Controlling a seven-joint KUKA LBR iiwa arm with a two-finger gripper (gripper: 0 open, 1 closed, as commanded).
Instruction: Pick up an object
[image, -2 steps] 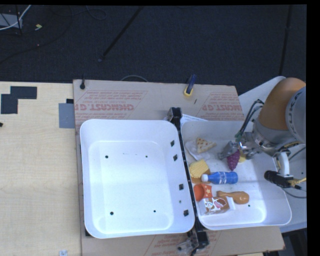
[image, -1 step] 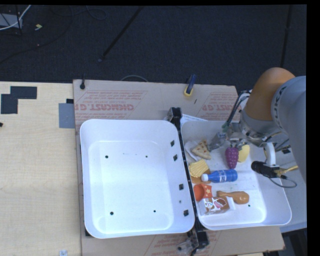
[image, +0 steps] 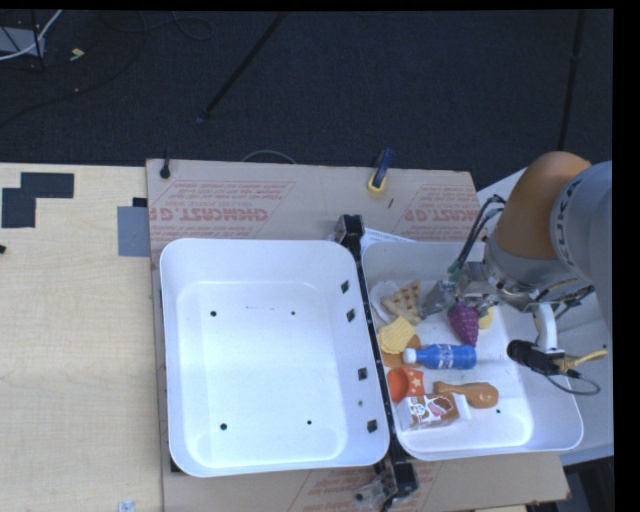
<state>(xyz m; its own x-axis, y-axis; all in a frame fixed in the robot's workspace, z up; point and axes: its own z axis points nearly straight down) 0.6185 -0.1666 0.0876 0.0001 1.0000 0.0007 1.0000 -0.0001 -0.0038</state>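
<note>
The left bin (image: 190, 280) sits beside the right bin (image: 560, 425), where the objects crowd together: a waffle piece (image: 405, 299) and a yellow block (image: 396, 334) near the divider, then an orange piece (image: 409, 383), a small carton (image: 432, 410), a blue bottle (image: 442, 356) and a brown drumstick (image: 470, 393). The gripper (image: 452, 297) is down among them, just beside a purple grape bunch (image: 463, 323). From here I cannot tell whether it grips anything.
</note>
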